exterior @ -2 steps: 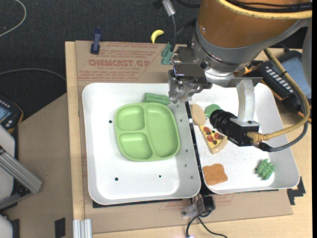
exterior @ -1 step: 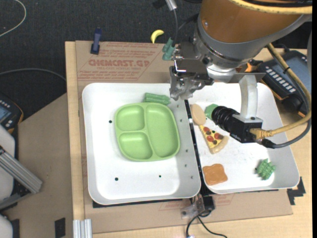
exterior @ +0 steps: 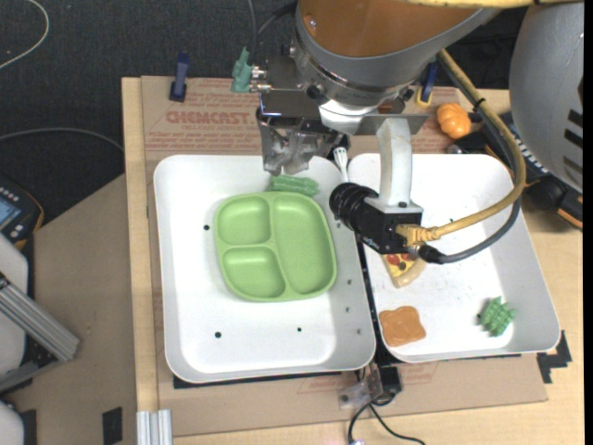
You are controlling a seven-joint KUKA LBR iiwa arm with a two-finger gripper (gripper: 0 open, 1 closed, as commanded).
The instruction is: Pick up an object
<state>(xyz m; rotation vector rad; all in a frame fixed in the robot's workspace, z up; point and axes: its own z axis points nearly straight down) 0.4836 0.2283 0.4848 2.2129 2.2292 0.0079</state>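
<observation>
Toast point(exterior: 402, 326) lies well apart from claw point(exterior: 292, 156), above green piece point(exterior: 295, 185).

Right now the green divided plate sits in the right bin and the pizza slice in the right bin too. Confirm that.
Not quite. The camera view shows the green divided plate in the left bin, not the right. The pizza slice does lie in the right bin.

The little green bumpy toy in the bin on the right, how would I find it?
Find the right white bin. Go to its near right corner: the small green bumpy toy sits there alone. The brown flat piece and the pizza slice nearby aren't green.
</observation>
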